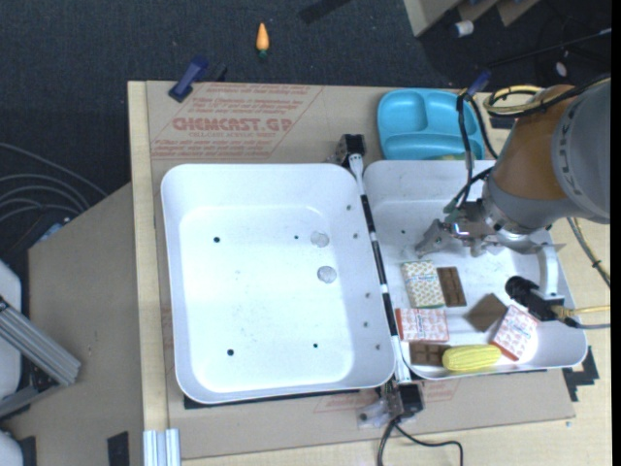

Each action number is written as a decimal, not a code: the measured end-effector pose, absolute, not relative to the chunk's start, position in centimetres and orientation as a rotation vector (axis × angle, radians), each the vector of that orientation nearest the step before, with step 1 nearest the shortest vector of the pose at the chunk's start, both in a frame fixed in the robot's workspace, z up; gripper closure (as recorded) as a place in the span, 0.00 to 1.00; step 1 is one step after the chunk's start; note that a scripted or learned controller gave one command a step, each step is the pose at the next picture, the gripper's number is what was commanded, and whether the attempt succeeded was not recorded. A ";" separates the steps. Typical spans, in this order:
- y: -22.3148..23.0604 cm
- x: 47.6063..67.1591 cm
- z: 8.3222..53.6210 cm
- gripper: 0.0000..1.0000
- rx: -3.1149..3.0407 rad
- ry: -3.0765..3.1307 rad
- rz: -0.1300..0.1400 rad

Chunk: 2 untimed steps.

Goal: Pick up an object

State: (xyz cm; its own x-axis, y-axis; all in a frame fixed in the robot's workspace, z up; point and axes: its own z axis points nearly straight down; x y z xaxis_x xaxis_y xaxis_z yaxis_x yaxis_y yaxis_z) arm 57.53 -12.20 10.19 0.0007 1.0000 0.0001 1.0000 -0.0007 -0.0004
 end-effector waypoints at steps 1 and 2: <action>-10.0 53.8 8.9 0.00 -2.229 -2.226 -0.010; -10.0 53.9 9.9 1.00 -2.230 -2.227 -0.013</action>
